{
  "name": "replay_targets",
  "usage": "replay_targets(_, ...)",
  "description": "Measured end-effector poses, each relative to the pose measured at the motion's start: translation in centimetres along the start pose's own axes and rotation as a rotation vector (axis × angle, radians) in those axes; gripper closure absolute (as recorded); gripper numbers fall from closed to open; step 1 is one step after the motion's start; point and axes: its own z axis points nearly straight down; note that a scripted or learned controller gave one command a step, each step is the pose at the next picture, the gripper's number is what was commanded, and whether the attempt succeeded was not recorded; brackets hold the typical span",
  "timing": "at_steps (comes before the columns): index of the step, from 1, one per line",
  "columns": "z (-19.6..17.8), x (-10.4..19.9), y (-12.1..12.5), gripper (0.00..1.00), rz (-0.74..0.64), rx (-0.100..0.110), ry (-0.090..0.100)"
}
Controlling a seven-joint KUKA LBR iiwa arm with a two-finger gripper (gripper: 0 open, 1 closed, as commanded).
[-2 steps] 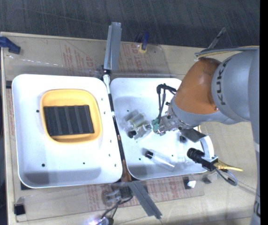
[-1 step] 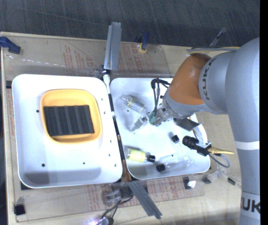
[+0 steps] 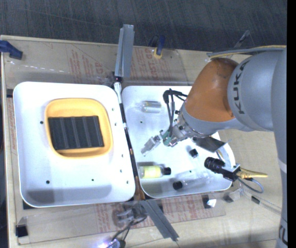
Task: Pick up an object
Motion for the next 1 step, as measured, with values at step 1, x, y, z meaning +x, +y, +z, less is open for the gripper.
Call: replay_targets(1, -9.56, -2.36, -4.9, 0.0, -0.06, -0.004, -0.004)
